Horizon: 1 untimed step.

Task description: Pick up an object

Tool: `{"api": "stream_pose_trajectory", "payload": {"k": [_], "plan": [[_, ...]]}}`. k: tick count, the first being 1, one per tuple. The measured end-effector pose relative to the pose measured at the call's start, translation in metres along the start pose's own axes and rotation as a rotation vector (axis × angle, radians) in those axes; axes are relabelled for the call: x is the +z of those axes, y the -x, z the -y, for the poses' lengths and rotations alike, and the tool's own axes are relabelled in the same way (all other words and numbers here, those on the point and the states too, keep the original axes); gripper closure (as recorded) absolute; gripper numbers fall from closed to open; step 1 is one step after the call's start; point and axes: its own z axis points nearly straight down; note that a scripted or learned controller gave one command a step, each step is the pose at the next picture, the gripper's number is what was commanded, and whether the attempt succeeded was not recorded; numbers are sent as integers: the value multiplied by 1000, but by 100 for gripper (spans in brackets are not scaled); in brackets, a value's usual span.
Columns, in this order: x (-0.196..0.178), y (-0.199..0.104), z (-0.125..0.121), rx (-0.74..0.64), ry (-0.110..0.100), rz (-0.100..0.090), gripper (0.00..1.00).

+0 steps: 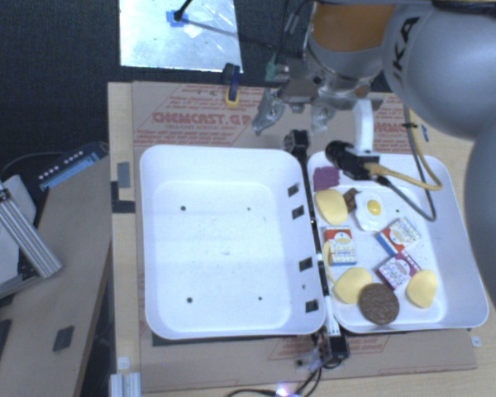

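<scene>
Camera view puts your claw (290, 122) high over the far side of the desk (190, 110), just beyond the seam where the two white bins meet. Its fingers look spread apart with nothing between them, though they are small and shadowed from this slant, so take that as probable rather than certain.

Everything you could pick up lies in the right bin (471, 304). A purple block (326, 176) sits in the far corner nearest the claw, with a pale yellow piece (332, 207) just beside it and a toy fried egg (372, 209) next to that. Small printed cartons (341, 246) and a brown disc (379, 303) lie nearer the front.

Your main risk is the place of descent. Come straight down from here and a finger probably meets the bin rim or the seam, not an object. Drift over the left bin (223, 246) and you close on air, since no object lies there.

The purple block hugs the wall, so one finger may find no room beside it. The things are packed close, so a finger can land on a neighbour and shove the target aside. The egg and disc lie flat and low, and the fingers are likely to slide over them.
</scene>
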Motion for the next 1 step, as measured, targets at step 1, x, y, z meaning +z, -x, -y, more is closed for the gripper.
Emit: {"api": "stream_pose_trajectory", "payload": {"k": [1], "plan": [[-1, 5, 0, 3, -12, 6, 100]]}}
